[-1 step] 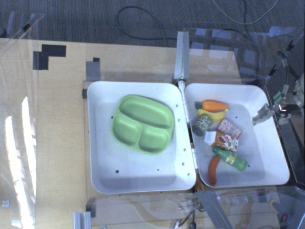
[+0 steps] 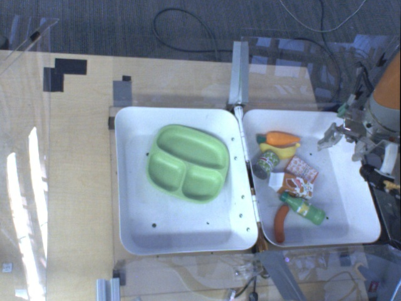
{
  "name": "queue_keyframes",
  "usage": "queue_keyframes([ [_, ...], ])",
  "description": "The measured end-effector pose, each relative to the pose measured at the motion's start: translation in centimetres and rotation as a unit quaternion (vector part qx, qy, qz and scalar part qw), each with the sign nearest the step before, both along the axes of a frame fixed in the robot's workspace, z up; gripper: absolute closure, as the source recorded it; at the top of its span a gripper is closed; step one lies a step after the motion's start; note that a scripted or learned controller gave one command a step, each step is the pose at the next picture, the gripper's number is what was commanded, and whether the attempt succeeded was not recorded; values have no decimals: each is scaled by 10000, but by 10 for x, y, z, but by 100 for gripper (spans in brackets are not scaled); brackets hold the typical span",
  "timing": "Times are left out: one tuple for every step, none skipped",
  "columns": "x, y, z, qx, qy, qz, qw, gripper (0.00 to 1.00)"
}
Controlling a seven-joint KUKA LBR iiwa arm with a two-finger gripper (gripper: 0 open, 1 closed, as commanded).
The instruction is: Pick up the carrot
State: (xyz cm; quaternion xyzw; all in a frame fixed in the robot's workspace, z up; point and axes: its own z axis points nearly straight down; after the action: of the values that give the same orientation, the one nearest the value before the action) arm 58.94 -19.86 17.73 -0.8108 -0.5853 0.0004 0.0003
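Gripper (image 2: pixel 341 134) hangs over the right side of the right bin (image 2: pixel 360 231), holding nothing; how far apart it stands I cannot tell. At that bin's far left lies the carrot (image 2: pixel 282 137), touching a banana (image 2: pixel 280 150), well apart from the gripper.

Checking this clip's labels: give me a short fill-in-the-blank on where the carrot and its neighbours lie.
1. The carrot lies in the ____ bin.
2. Touching the carrot's near side is a ____ banana.
3. The green divided plate sits in the ____ bin.

Missing words: right; yellow; left
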Motion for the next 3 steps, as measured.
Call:
queue_keyframes([
  [80, 55, -23, -3, -3, 192, 9998, 0],
  [73, 113, -92, 2, -5, -906, 9959, 0],
  [74, 114, -83, -3, -6, -870, 9962, 100],
])
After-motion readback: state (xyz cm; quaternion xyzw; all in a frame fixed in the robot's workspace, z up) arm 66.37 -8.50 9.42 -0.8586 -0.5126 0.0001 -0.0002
